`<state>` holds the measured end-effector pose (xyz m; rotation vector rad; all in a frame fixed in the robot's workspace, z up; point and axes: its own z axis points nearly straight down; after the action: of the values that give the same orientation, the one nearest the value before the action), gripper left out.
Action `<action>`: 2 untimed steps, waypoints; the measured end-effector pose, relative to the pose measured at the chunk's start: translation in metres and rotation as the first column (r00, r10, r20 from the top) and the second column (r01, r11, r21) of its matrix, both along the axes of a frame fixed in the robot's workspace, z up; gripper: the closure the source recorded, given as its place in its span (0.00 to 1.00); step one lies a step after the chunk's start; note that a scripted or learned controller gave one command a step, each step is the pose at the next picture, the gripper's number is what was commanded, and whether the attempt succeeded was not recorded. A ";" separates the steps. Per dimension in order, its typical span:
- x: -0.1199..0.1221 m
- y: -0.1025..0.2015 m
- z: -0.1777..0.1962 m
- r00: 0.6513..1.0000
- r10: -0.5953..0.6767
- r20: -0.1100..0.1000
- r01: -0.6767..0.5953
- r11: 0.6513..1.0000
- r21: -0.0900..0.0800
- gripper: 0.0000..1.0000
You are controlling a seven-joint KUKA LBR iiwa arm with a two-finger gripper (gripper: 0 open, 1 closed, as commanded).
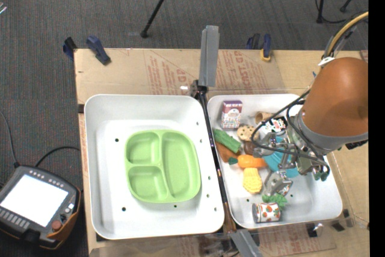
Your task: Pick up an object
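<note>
- Looking down on the tabletop point(150, 72), we see two white bins side by side: the left bin point(102, 129) carries a green divided plate point(162, 165), and the right bin point(325, 204) carries a heap of small toys.
- We see the arm point(337, 99) reach in from the right, its orange band above the right bin, and the gripper point(278, 180) hangs low over the middle of the toy heap.
- We cannot tell how the gripper stands, because cables and metal parts blur together there, and we see nothing clearly caught in it.
- We find an orange carrot point(251, 161) just left of the gripper, its long axis running roughly left to right across the bin.
- We see a yellow corn piece point(252, 180) just below the carrot, touching it, with its long axis running nearly up and down in the view.
- We see a green pod-like toy point(227, 141) lying slantwise, from upper left to lower right, beside the carrot's left end.
- We note a small purple carton point(231, 114) upright near the bin's upper left corner, a cookie point(245, 132) next to it, and a small can point(266, 212) lying near the bin's lower edge, with a green leafy toy point(275, 198) just above it.
- We see a handheld control pendant point(36, 201) on the floor at the lower left.
</note>
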<state>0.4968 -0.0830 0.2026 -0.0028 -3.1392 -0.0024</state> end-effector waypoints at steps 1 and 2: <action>0.035 -0.012 -0.103 0.994 -0.109 -0.008 0.109 0.994 0.000 0.00; 0.010 -0.005 -0.116 0.979 -0.206 -0.002 0.206 0.979 0.000 0.00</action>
<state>0.5069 -0.0877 0.0863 -0.3273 -3.1203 -0.0025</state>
